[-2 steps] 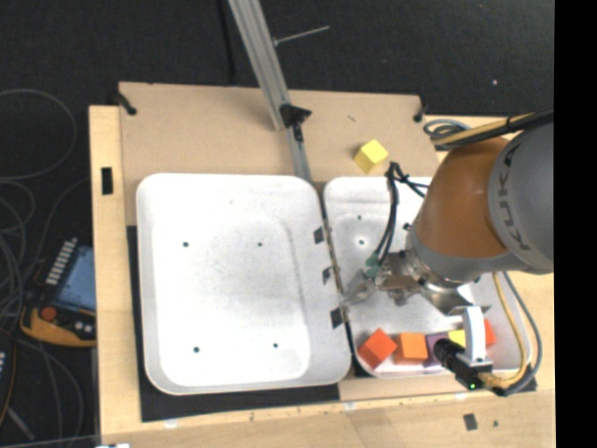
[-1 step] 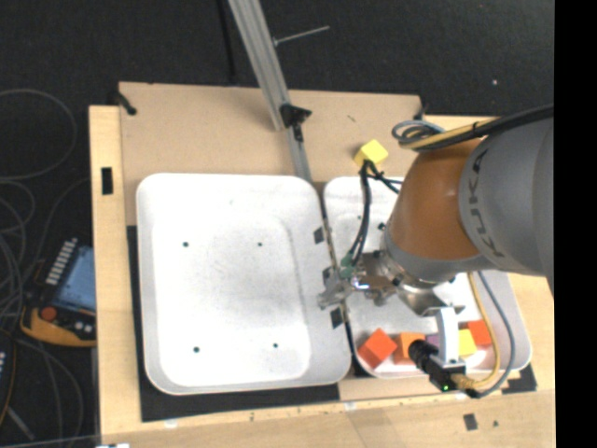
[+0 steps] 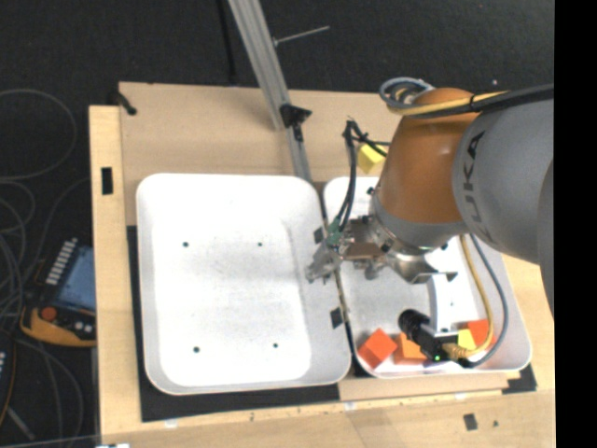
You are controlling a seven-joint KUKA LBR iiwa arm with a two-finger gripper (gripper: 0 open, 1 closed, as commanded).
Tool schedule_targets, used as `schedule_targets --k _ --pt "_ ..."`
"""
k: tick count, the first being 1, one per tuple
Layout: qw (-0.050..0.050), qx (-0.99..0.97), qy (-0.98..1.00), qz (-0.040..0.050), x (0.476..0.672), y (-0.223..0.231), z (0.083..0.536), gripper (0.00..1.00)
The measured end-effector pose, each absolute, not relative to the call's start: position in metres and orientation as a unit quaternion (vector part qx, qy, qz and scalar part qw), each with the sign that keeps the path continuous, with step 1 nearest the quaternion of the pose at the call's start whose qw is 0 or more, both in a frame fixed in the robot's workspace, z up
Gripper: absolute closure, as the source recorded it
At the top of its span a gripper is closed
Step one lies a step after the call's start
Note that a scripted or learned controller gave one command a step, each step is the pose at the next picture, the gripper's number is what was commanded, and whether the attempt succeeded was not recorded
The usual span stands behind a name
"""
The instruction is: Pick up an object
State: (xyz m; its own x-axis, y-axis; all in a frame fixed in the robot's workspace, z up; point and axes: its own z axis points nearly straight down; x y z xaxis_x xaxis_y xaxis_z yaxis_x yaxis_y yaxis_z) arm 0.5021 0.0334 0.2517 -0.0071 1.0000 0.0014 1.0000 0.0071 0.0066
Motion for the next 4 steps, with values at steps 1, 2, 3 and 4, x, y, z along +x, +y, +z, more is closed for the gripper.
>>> schedule_targets --k 1,2,3,4 --pt "0.001 0.706 0.708 -0.0004 0.501 0.03 0.249 0.0" --pt "0.001 0.705 0.709 -0.0006 0.501 0.03 0.249 0.0" --pt "0.0 0.708 0.706 -0.0018 0.498 0.006 0.216 0.0" --pt "-0.001 0.706 0.709 -0.0008 0.484 0.032 0.195 0.0"
